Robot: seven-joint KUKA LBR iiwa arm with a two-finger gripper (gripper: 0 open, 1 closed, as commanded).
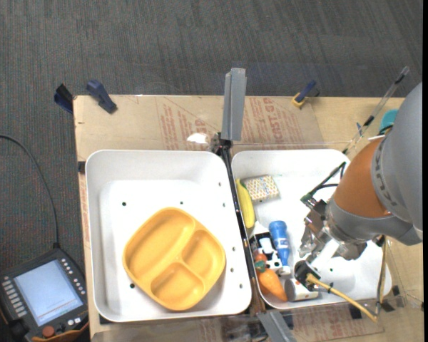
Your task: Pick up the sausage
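My gripper [309,242] hangs low in the right bin [299,164], just right of a blue bottle [279,241]; the wrist hides what lies beneath it. No thing shows in its grasp. A small reddish-brown piece [260,264] lies by the bin's left wall, between a black-and-white object [265,247] and an orange carrot [272,284]. I cannot make out whether that piece is the sausage.
A yellow banana [247,206] lies along the right bin's left wall, and a patterned sponge block [262,187] sits near its back. The left bin [107,169] holds a yellow divided plate [174,258]. A grey post [234,105] stands behind the bins.
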